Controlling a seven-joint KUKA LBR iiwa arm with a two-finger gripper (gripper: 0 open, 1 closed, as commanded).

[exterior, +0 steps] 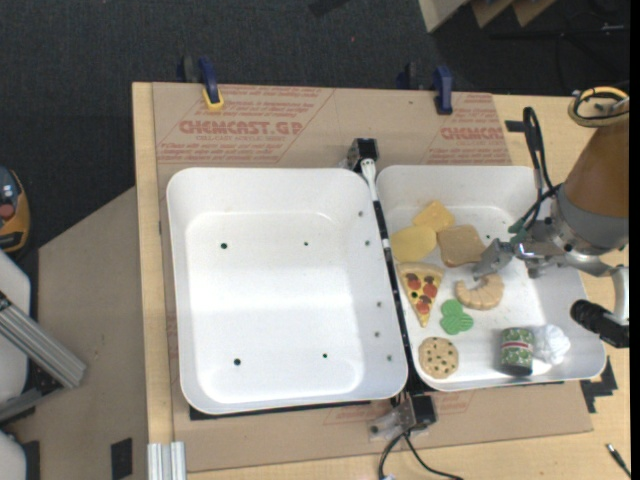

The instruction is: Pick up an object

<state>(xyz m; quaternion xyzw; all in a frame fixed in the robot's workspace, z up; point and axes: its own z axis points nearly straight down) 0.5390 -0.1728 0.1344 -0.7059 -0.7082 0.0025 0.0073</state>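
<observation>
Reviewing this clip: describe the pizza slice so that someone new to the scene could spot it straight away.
Start at the right bin, the one crowded with toy food. Along its left wall, below the two yellow chips and above the round cookie, lies the pizza slice. It is the only triangular piece, yellow with red dots, its tip pointing down.

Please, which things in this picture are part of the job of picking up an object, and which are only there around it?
Part of the job:
- gripper
- right bin
- toy foods in it: pizza slice, cookie, tan slice, green can

Only around:
- left bin
- blue clamps
- cardboard sheet
- cables
</observation>
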